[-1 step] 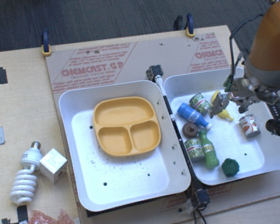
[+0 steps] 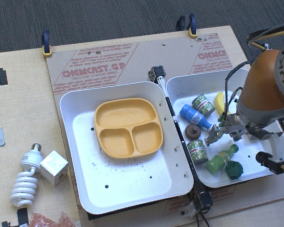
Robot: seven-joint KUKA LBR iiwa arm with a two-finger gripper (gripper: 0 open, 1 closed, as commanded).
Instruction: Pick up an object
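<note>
Two white bins. Left bin (image 2: 89, 186): one orange divided tray (image 2: 128, 126). Right bin (image 2: 180, 86): two labelled cans (image 2: 197, 151), print unreadable; one blue bottle (image 2: 195, 117); one green bottle (image 2: 222, 159). Gripper (image 2: 215, 132) above them; jaw state indiscernible. Board print: "CHEMCAST".

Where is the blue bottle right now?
The blue bottle lies in the right bin, toward its left wall, just left of a small green-labelled can and above a brown round piece.

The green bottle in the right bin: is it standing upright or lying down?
Lying down. The green bottle rests on its side on the right bin floor, its neck pointing up-right.
</note>
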